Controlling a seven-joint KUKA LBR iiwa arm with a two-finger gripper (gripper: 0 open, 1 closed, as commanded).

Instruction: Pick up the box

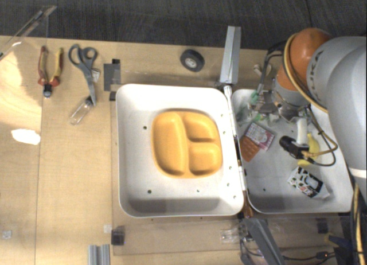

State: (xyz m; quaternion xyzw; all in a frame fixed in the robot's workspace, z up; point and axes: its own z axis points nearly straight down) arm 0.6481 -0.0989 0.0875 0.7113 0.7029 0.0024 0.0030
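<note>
On the desk's [69,201] far left lie pliers [48,70] and scissors [85,66], well apart from both bins and so clear of the arm's path; the left bin [132,195] carries a yellow divided tray [186,142] at its centre, with bare floor all around; a raised rim divides it from the right bin [269,198]. Just beside that rim lies the box [255,140], a small flat carton, tilted; the wall crowds its left edge, so approach from the right looks freer. The end effector [265,104] hovers near the box's upper side, over small clutter; whether it is open or closed cannot be told.
</note>
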